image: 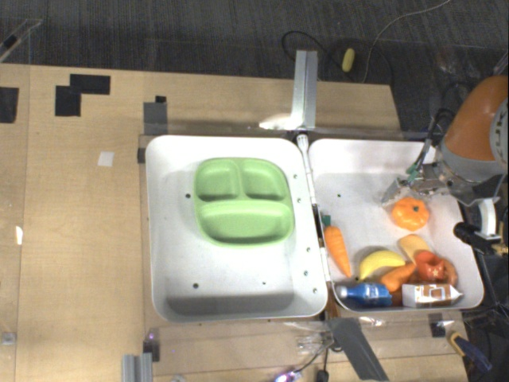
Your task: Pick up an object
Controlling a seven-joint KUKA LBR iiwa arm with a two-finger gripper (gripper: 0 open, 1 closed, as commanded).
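My gripper (pixel 409 189) hangs low in the right bin (pixel 350 165), near its far right side, directly above a small orange pumpkin (pixel 409 212). Its fingers look spread apart, with nothing between them. The pumpkin rests on the bin floor just below the fingertips. Along the bin's near side lie a carrot (pixel 338 250), a yellow banana (pixel 380 261), a blue bottle (pixel 366 294), a white carton (pixel 430 295), a red vegetable (pixel 434 267) and a second small carrot (pixel 398 275).
The left bin (pixel 171 237) holds a green divided plate (pixel 242 200). A metal divider post (pixel 305 86) stands behind the seam between the bins. The arm's orange band (pixel 481 126) rises at the right edge.
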